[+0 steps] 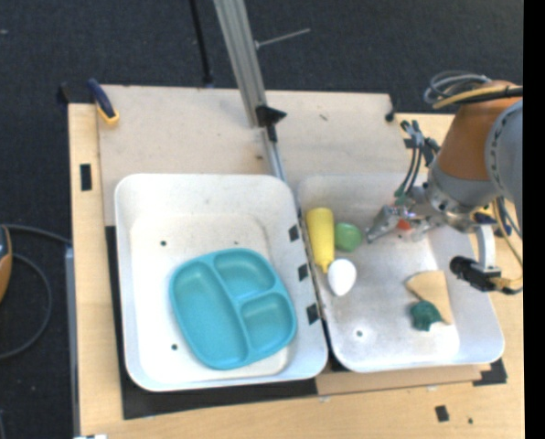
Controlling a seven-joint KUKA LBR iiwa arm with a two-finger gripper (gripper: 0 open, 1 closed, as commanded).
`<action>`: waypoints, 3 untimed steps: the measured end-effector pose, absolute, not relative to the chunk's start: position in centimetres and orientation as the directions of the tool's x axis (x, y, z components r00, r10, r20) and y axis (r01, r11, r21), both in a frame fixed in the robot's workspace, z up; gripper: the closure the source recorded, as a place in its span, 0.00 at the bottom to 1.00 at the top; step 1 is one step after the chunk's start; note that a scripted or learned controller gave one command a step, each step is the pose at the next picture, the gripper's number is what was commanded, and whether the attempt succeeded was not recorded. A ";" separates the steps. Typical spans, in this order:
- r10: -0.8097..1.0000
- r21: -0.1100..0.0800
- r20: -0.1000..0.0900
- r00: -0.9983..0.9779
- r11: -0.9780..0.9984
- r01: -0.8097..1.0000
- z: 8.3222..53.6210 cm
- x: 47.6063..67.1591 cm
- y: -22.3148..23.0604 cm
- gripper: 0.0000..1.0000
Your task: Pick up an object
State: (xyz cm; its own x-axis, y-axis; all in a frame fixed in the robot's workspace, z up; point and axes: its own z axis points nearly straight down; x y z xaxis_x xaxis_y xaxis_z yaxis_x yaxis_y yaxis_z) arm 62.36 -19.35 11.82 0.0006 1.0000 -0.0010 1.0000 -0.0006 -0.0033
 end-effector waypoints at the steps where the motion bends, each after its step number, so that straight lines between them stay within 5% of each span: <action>1: 1.000 0.005 -0.004 0.002 -0.002 1.000 13.4 62.6 -19.5 1.00; 3: 1.000 0.006 -0.002 0.000 0.000 1.000 23.3 62.4 -20.1 1.00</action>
State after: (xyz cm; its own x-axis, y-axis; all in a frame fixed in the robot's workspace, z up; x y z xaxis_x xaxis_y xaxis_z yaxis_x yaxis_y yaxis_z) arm 62.41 -20.07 23.34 -0.0001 1.0000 -0.0025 1.0000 0.0001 0.0061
